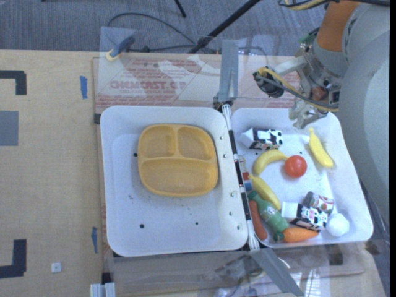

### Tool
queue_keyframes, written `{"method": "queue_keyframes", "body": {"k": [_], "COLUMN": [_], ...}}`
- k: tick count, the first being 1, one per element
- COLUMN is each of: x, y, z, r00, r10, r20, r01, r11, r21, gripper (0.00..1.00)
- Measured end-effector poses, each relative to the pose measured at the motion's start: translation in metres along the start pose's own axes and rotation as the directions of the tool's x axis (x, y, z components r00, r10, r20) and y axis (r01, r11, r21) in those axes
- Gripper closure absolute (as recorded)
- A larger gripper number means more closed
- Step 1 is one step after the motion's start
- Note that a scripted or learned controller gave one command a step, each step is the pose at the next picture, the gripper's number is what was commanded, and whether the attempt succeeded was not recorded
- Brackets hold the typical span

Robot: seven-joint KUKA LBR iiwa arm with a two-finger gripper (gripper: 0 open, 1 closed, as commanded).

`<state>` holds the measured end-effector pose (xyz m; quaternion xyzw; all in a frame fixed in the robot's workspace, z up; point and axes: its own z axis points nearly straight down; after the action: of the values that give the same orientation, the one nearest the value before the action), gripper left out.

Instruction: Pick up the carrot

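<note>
The carrot [300,234] is a short orange piece lying flat at the front edge of the right bin [357,184]. It sits between a green bottle-like toy [273,219] and a white ball [338,225]. My gripper [302,117] hangs over the far corner of the same bin, just behind a yellow banana [320,148], far from the carrot. Nothing shows in it. The wrist above it is grey with an orange band [339,18].
The right bin also holds two more bananas [268,161] [265,190], a red tomato [296,166], two cow-patterned cartons [263,138] [313,211] and a red-orange stick [257,220] along its left wall. The left bin [117,184] holds a yellow divided plate [177,159].
</note>
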<state>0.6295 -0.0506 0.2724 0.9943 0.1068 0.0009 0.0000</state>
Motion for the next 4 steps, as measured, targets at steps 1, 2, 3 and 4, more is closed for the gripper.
{"method": "queue_keyframes", "body": {"k": [1,2,3,4], "x": [-0.047,-0.103,-0.04,-0.01], "y": [-0.003,-0.059,-0.033,-0.034], "z": [0.048,0.041,-0.141,-0.099], "r00": [1.0,0.997,0.897,1.0], "r10": [0.01,-0.078,-0.442,0.015], "r20": [0.007,0.006,0.002,0.001], "r01": [-0.01,0.078,0.442,-0.015], "r11": [1.0,0.997,0.897,1.0], "r21": [0.003,0.004,0.001,0.0], "gripper": [1.0,1.0,1.0,1.0]}}
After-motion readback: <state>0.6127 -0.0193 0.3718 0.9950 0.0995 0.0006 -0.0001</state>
